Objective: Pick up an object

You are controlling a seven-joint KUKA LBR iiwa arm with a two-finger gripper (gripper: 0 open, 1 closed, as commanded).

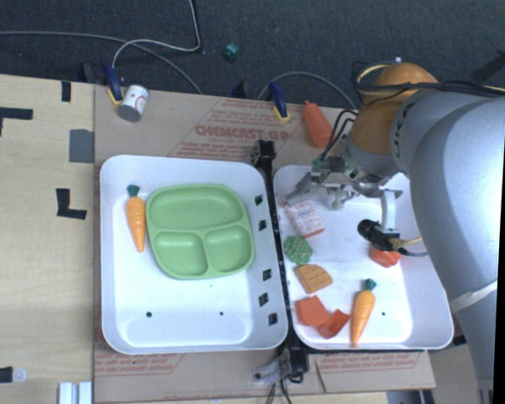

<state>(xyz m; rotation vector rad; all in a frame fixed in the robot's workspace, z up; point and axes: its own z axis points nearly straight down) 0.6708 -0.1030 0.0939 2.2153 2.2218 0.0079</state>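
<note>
Pink-and-white packet (304,216) lies flat in the right bin (424,320), near its left wall, upper half. Gripper (314,190) sits just above the packet in view; contact cannot be told, nor whether it is apart or closed.

Same bin, below the packet:
- green round knobbly piece (298,248)
- tan wedge (313,278)
- red pieces (321,316) by the front wall
- toy carrot (362,308), leaf end up
- small red-orange piece (385,257) toward the right side

Left bin (111,316): green divided plate (202,230), second toy carrot (136,219) just left of it.

Cardboard behind the bins: orange toy (316,124), small white can (133,100).
</note>
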